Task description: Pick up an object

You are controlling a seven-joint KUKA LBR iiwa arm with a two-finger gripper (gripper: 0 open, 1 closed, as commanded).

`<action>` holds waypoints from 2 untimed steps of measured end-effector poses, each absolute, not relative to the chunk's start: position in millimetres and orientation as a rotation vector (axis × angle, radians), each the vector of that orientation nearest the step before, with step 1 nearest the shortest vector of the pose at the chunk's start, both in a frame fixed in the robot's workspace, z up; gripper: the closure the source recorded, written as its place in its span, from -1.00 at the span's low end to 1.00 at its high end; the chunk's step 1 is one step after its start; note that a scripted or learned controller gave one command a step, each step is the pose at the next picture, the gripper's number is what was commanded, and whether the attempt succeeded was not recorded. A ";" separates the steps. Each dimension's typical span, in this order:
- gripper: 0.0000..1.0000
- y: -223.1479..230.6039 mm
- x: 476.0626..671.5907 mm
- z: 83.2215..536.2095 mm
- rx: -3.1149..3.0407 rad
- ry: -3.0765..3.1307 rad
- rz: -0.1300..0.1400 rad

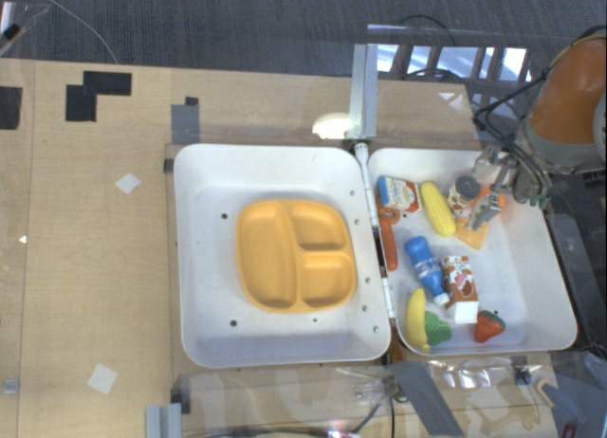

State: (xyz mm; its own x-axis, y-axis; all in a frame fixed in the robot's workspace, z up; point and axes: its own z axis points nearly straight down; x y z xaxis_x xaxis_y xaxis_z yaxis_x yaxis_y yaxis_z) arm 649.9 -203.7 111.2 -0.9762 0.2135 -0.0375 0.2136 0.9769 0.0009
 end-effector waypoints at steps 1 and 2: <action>-1.00 -206.8 666.9 95.0 0.198 3.130 -0.005; -1.00 -102.2 646.9 88.4 0.603 3.072 0.006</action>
State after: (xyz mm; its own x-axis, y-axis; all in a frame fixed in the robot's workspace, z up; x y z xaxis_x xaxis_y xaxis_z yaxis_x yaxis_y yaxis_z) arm 646.9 -102.2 88.4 -0.9258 0.3778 -0.0103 0.3778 0.9259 0.0057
